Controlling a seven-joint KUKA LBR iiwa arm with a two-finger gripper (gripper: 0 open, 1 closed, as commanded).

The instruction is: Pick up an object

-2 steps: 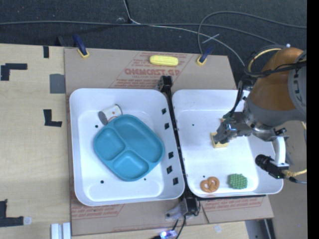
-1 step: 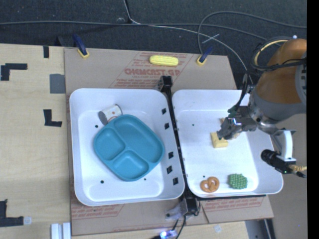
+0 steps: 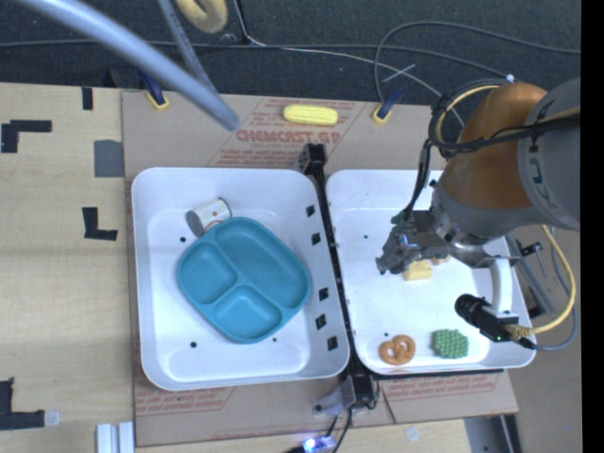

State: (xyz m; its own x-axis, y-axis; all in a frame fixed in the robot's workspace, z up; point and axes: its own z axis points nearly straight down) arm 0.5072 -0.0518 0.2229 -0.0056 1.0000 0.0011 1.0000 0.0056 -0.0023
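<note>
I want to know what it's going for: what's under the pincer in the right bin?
A pale yellow block peeks out beneath the pincer, on the right bin floor. The arm covers most of it, so contact cannot be judged.

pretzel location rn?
The pretzel lies in the right bin, near its front edge, just left of the green bumpy object and below the gripper, apart from both.
</note>
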